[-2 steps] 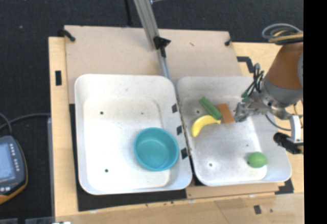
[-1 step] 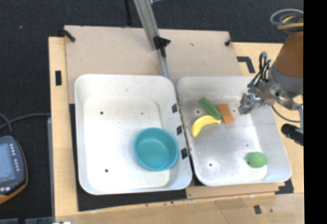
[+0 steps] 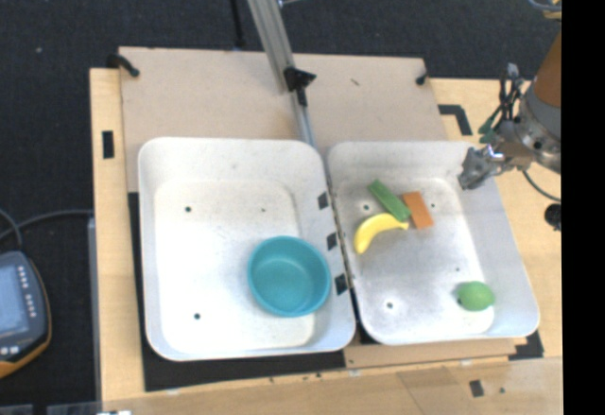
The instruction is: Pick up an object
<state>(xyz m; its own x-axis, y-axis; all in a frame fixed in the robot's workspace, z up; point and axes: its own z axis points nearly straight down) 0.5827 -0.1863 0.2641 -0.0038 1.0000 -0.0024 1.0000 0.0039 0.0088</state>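
Observation:
The right bin (image 3: 492, 224) holds a yellow banana (image 3: 376, 231), a green stick-shaped piece (image 3: 388, 199), an orange block (image 3: 418, 210) and a green lime-like ball (image 3: 475, 296). A teal bowl (image 3: 288, 275) sits in the left bin (image 3: 189, 177), near its front right corner. My gripper (image 3: 477, 165) hangs over the right bin's back right edge, above and to the right of the orange block, with nothing visibly held. The arm comes in from the right edge.
A slanted aluminium post (image 3: 269, 21) rises from the bench behind the gap between the bins. Cables (image 3: 506, 106) hang near the wrist. A handheld pendant (image 3: 19, 304) lies off the bench at the far left.

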